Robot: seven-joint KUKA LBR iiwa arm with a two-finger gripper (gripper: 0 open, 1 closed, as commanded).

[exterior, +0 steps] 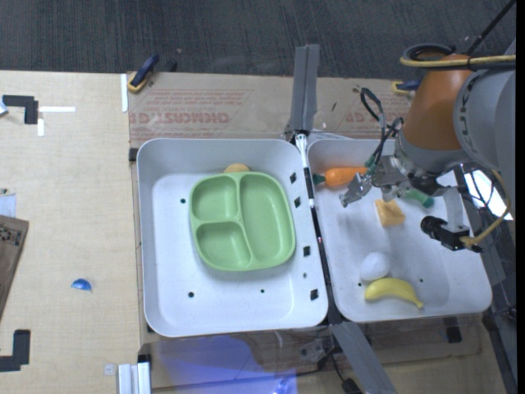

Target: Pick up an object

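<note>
The carrot (340, 176) lay at the far left of the right bin (459, 298), just beside the gripper (358, 190). Its fingers seemed slightly apart and clasped nothing, though the view was poor. A yellow block (390, 213) sat nearby.

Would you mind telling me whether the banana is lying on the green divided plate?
No, the banana lies in the right bin, while the green divided plate sits in the left bin.
</note>
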